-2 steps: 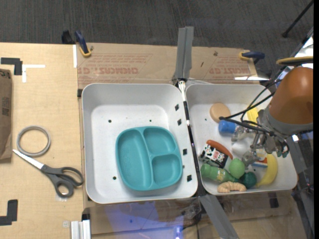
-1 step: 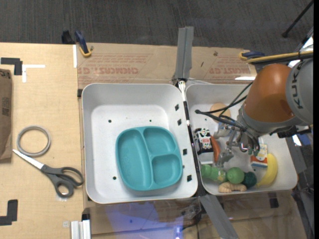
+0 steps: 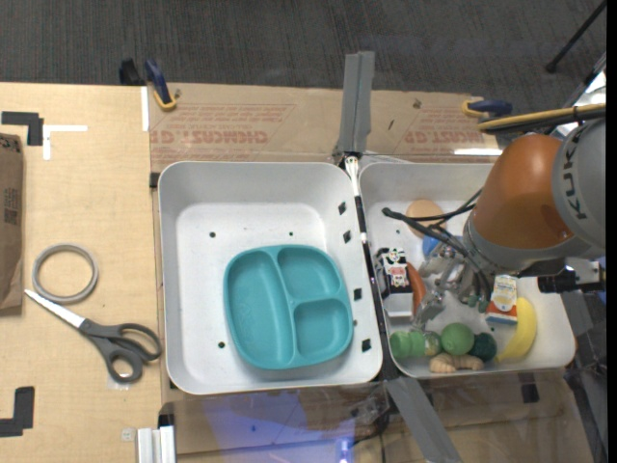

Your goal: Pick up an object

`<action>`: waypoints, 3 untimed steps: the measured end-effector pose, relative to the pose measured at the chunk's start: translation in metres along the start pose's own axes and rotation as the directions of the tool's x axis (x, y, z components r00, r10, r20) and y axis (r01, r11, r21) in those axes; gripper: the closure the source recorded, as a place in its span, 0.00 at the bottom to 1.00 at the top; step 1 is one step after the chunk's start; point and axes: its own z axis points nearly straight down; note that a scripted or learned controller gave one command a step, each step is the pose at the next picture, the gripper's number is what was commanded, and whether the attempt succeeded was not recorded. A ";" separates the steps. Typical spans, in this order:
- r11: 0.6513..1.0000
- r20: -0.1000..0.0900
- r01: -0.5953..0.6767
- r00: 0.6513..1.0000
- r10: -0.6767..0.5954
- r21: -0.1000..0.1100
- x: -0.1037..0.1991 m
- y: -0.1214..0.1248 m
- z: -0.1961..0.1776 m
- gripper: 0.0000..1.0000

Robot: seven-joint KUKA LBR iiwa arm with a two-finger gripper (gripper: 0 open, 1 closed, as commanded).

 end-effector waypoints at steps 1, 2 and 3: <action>1.000 0.004 -0.002 1.000 0.002 -0.001 -0.119 0.014 -0.033 0.00; 0.991 0.014 -0.135 0.991 0.135 -0.005 -0.086 -0.028 -0.008 0.00; 0.991 0.026 -0.132 0.991 0.132 -0.006 -0.089 -0.028 -0.019 1.00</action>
